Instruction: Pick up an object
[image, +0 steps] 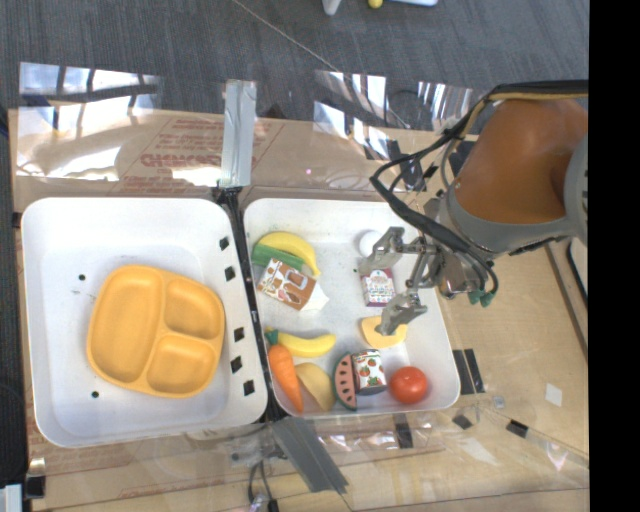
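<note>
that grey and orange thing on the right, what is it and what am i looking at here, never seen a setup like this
It is a robot arm, seen by one camera fixed above the bench and looking down at a slant. At its end is a two-finger claw, which reaches into the right bin. A small pink-and-white packet lies between its two fingers, though a firm grip cannot be confirmed. That bin also holds toy food: bananas, a carrot, a tomato, a watermelon slice and a printed carton. The left bin holds a yellow divided tray.
</note>
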